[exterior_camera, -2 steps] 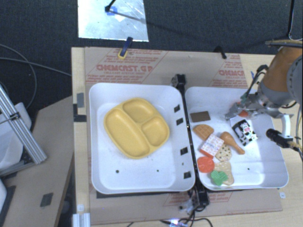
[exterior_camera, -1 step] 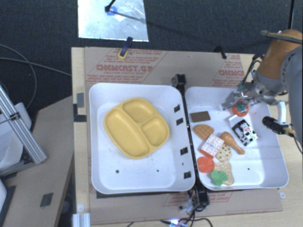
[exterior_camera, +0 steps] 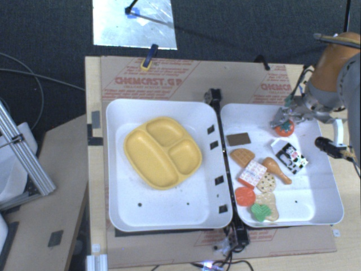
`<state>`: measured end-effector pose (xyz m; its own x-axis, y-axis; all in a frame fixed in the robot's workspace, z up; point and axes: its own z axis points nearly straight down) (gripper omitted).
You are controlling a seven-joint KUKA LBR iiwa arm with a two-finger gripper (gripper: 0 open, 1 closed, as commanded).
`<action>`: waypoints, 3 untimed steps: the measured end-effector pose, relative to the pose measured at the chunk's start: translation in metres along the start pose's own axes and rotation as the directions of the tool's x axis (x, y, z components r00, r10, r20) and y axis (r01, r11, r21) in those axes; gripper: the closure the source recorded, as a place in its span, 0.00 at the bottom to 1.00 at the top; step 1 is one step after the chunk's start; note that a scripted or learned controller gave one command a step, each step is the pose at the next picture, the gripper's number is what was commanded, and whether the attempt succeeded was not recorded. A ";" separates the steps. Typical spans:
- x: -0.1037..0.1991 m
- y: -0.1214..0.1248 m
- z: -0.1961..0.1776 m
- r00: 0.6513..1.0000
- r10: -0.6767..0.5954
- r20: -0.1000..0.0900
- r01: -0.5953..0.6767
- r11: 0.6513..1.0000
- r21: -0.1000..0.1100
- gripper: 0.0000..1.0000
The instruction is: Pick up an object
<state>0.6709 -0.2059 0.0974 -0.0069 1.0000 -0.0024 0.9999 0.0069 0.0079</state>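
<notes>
My gripper [exterior_camera: 285,119] hangs over the back right part of the right bin [exterior_camera: 321,208], right above a small red and orange tomato-like toy [exterior_camera: 285,130]. It looks to be touching the toy or just over it. Further toy foods lie in that bin: a black and white box [exterior_camera: 290,156], a chicken drumstick [exterior_camera: 276,169], a brown rectangle [exterior_camera: 238,139], an orange bread slice [exterior_camera: 242,156], a checkered cracker [exterior_camera: 252,174], a red disc [exterior_camera: 245,196] and a green piece [exterior_camera: 260,211].
The left bin [exterior_camera: 121,208] holds a yellow divided plate [exterior_camera: 163,151]. A black divider [exterior_camera: 223,157] runs between the bins. The arm's grey and orange body [exterior_camera: 335,66] rises at the right. A shiny sheet [exterior_camera: 134,16] lies on the floor behind the bench.
</notes>
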 end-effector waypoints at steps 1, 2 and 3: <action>0.069 -0.099 -0.012 1.000 0.005 -0.007 -0.005 1.000 0.015 1.00; 0.095 -0.107 -0.091 1.000 0.000 -0.002 0.000 1.000 0.002 1.00; 0.180 -0.103 -0.129 1.000 -0.006 -0.005 0.006 1.000 0.002 1.00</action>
